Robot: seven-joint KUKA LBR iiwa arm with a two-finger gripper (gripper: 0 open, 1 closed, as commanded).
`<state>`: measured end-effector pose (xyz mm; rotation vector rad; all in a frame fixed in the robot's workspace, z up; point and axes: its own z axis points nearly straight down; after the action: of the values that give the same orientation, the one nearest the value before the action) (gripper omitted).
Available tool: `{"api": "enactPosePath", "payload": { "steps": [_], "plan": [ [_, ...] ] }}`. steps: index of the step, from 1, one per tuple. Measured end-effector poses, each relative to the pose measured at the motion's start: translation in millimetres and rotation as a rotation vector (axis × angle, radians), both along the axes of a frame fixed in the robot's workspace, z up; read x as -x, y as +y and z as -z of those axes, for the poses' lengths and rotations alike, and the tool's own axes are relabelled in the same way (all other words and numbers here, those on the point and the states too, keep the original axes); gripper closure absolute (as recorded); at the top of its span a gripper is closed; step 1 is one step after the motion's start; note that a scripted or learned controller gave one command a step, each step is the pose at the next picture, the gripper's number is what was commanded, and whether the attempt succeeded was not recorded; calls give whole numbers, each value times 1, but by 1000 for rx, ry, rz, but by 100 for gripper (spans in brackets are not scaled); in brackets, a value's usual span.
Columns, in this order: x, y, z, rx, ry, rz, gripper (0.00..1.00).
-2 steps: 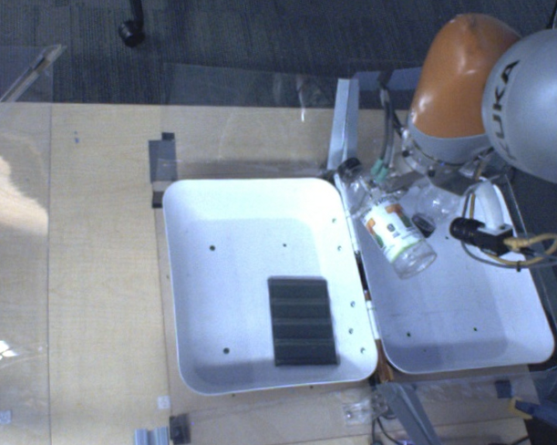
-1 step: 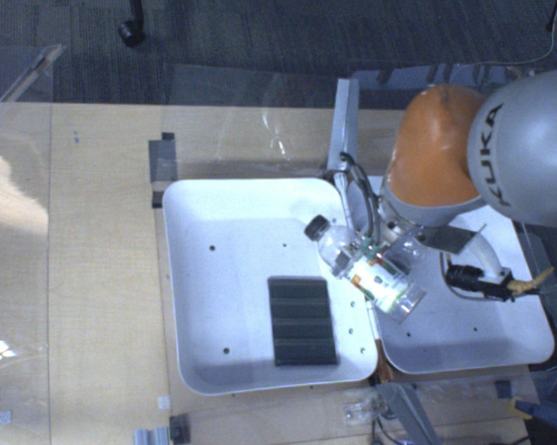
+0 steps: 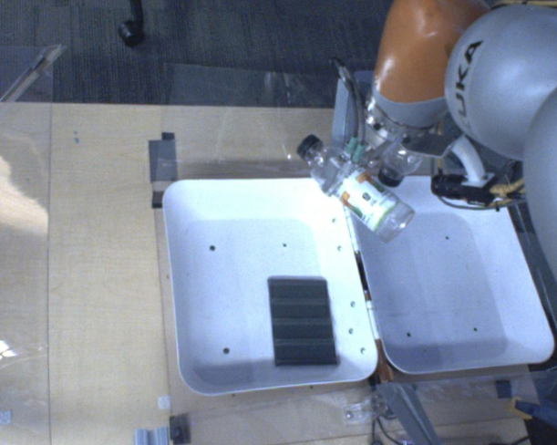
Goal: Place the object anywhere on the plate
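Clear bottle carried high over the far end of the seam between the bins

Your gripper is clamped on the bottle's middle, so it hangs tilted, dark cap far-left; the black ribbed plate lies flat in the left bin, near side, well apart, so you probably need to carry it left and nearer
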<state>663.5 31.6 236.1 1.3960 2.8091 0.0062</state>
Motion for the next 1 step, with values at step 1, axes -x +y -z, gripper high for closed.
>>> {"api": "enactPosePath", "payload": {
  "steps": [1],
  "plan": [
    [78, 74, 24, 0, 4, -148, 100]
  ]
}}
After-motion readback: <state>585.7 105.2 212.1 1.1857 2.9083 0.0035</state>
